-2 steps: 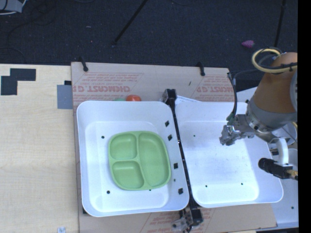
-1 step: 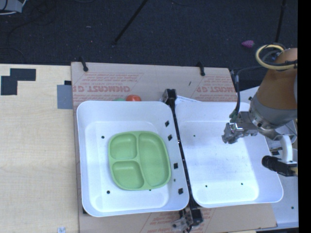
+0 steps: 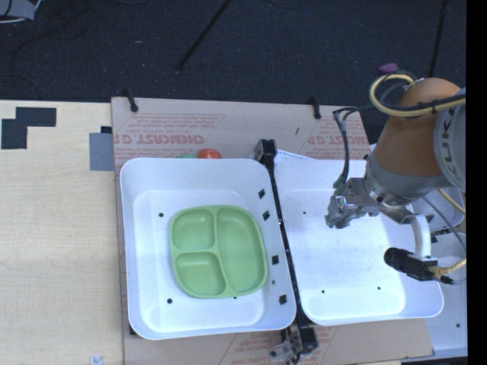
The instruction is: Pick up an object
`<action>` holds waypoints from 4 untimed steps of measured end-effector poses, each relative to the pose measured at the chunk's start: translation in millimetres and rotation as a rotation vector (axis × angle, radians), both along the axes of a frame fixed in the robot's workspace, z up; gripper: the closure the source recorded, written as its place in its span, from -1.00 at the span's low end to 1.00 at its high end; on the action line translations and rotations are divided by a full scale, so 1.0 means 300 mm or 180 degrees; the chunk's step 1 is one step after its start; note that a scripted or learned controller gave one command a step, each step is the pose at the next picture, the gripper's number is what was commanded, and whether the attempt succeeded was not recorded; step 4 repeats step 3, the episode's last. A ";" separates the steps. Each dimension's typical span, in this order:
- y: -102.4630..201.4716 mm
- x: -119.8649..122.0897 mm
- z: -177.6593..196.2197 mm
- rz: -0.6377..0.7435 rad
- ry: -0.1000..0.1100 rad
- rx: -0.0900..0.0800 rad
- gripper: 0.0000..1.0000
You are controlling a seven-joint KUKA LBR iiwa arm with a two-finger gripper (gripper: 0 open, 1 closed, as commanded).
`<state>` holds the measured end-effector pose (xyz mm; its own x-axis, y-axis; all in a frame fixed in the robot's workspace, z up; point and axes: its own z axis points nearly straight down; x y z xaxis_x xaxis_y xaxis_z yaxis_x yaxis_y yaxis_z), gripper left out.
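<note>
A light green divided plate (image 3: 218,251) with three compartments lies flat in the middle of the left bin (image 3: 144,204). My gripper (image 3: 340,213) hangs over the right bin (image 3: 342,295), near its upper middle, well to the right of the plate. The arm with its orange band comes in from the right above it. Nothing shows between the gripper and the bin floor below it.
A small red-orange object (image 3: 208,154) and a bit of green peek over the back rim of the left bin. A black divider bar (image 3: 275,226) runs between the two bins. A black cable end (image 3: 407,263) hangs over the right bin's right side.
</note>
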<state>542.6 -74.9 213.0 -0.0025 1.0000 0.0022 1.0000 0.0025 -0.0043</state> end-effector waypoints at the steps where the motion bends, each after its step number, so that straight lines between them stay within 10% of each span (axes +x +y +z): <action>1: 0.166 0.014 0.040 0.0006 -0.0009 -0.0001 1.00; 3: 0.512 0.039 -0.016 0.0004 -0.0001 -0.0003 1.00; 4: 0.512 0.039 -0.016 0.0004 -0.0001 -0.0003 1.00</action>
